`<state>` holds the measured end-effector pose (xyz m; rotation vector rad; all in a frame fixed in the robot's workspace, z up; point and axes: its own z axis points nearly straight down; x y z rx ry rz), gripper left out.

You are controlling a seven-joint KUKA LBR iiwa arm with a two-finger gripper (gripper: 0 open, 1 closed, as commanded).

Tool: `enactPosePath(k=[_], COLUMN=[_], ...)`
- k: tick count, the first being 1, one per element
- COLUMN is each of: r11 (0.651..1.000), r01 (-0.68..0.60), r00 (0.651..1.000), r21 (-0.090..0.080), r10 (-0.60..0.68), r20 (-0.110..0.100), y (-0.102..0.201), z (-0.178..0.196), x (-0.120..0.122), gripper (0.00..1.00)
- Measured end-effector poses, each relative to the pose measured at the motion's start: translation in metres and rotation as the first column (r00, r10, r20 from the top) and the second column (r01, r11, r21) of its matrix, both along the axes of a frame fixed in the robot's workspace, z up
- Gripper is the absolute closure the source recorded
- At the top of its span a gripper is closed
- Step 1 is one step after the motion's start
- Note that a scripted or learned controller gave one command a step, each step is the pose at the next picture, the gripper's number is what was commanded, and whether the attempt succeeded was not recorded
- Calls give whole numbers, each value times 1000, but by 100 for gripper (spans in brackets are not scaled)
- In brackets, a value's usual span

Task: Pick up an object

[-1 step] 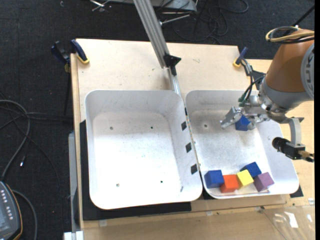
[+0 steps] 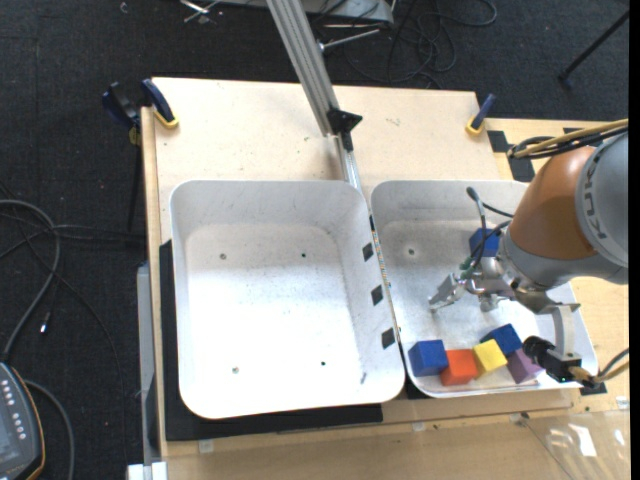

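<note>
Several small blocks lie in a row along the front wall of the right bin [image 2: 400,218]: a blue cube [image 2: 427,356], an orange block [image 2: 461,367], a yellow block [image 2: 490,355], a second blue block [image 2: 508,339] and a purple block [image 2: 523,367]. My gripper [image 2: 466,297] hangs over the middle of that bin, just behind the row. Its fingers are spread open, with nothing between them. The grey arm with its orange band [image 2: 555,213] comes in from the right and covers the bin's right side.
The left bin [image 2: 190,208] sits beside the right one, and their rims meet in the middle. A slanted metal rail [image 2: 305,53] rises from the back. Clamps [image 2: 160,105] hold the bench's rear corners.
</note>
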<state>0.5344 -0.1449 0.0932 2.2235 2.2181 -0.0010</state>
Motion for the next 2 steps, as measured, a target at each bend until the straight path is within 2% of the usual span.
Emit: enactPosePath(k=[1,2], r11=[1000,1000], r01=[-5,-5], r00=[1000,1000], r21=[-2,3], r10=[5,5], r20=[5,-19], y=[-42,3], z=[3,1], x=[66,117], gripper=[0,0])
